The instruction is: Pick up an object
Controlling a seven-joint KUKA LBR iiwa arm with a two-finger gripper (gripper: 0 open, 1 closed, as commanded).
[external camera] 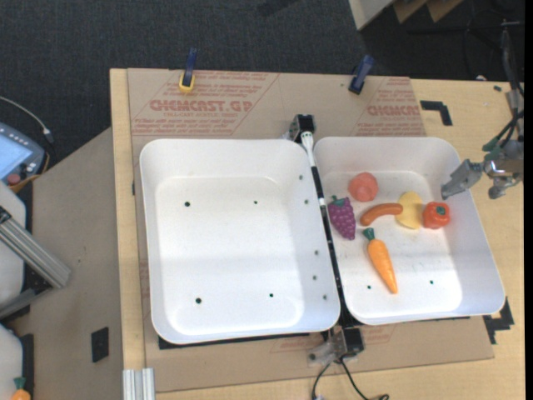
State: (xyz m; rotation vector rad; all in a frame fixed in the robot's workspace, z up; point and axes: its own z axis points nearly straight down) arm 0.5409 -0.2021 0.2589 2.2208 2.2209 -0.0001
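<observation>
Toy food in the right bin [466, 248], arm at its edge.

On the worktop [125, 182], the left bin [158, 223] neighbours the right, which holds a carrot [381, 263], grapes [341, 216], sausage [381, 213], peach [362, 187], yellow fruit [410, 209] and tomato [435, 214]. The gripper [476, 178] hovers beside the rim; its jaws seem spread, grasping nothing, though partly cropped.

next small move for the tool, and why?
Probably ease the tool left and down toward the red tomato, the nearest item. The tool sits at the right bin's right rim, above and right of the tomato, gripping nothing. The tomato touches the yellow piece, so approach from its free right side to avoid knocking that neighbour.
</observation>
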